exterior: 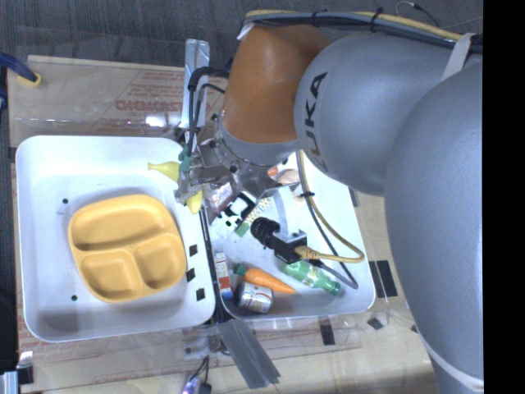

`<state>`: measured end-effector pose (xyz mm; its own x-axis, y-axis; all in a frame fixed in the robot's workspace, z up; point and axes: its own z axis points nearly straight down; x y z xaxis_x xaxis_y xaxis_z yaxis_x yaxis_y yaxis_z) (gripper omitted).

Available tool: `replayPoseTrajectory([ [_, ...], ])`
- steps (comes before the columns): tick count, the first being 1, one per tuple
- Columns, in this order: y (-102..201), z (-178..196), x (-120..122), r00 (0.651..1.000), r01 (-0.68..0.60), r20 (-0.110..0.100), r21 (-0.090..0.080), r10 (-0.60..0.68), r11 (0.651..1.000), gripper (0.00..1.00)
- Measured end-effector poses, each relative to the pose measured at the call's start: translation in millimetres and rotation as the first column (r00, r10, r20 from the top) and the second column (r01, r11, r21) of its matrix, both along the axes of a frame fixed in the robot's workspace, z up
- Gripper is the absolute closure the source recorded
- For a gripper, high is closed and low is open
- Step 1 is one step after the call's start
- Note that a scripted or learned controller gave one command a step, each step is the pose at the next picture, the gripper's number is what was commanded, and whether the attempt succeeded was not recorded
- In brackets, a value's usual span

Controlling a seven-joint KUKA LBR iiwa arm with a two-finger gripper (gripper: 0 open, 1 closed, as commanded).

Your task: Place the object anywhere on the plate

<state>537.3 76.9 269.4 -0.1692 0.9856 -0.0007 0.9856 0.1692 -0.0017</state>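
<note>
Gripper (pixel 197 180) low over the ridge between the bins, just above-right of the plate (pixel 125 245); open or shut, cannot tell. Banana (pixel 166 169) beside the gripper, in the left bin off the plate. Carrot (pixel 269 280), can (pixel 254 299), bottle (pixel 312 277) in the right bin

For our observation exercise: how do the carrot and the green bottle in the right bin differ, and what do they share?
The carrot is orange and tapers to a point; the green bottle is green with a pale label. The carrot lies nearer the can, the bottle further right under a cable. Both lie flat in the right bin.
</note>
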Motion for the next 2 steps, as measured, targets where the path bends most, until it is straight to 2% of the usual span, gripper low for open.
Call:
replayPoseTrajectory([
  [1, 8.7, 13.2, -8.4, 0.996, -0.086, 0.002, 0.000, 0.086, 0.996, 1.00],
  [2, 6.9, 3.4, 13.0, 0.997, -0.076, -0.001, -0.002, 0.076, 0.997, 1.00],
])
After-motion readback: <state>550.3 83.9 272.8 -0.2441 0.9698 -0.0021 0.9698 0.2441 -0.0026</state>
